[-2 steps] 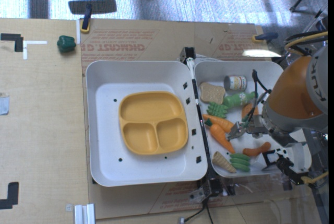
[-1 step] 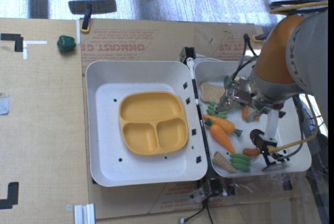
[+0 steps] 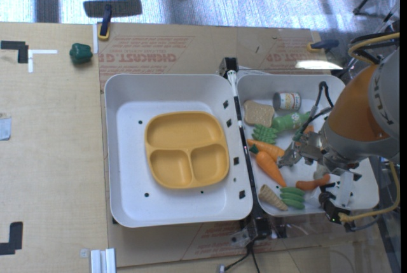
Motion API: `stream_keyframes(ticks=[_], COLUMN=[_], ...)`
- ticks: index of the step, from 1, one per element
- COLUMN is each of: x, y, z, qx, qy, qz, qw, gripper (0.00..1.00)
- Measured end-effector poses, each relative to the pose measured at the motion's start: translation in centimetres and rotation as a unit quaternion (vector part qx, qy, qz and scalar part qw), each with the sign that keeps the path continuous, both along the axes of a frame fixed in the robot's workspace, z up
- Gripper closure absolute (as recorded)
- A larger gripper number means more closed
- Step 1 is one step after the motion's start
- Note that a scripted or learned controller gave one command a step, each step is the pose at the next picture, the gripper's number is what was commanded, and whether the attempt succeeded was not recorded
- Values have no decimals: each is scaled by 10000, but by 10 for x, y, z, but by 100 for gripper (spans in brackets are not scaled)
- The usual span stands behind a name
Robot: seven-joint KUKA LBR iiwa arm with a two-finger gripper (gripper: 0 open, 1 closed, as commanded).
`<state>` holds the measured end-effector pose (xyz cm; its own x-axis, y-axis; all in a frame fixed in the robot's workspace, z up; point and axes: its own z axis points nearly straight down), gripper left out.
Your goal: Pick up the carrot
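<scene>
The carrot [image 3: 269,168] lies slantwise in the right bin [image 3: 364,200], beside a second carrot [image 3: 266,148] and near green toys [image 3: 292,196]. The gripper [image 3: 294,154] hovers just beside it on the right; I cannot tell how its fingers stand, and nothing shows between them. The risk, I judge, is crowding: a descent slightly off could catch the second carrot, nudge the target under its neighbours, or pinch the tapered end so it slips free. The yellow tray [image 3: 187,149] sits well apart
</scene>
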<state>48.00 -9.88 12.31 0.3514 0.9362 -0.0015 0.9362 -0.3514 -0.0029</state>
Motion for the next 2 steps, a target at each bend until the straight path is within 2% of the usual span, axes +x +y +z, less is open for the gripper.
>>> stream_keyframes(ticks=[1,2], x=[4,58], y=[3,40], z=[-26,68], qx=[-19,-9], qy=[-117,1], qz=[-960,-1718], qw=[9953,9851], gripper=[0,0])
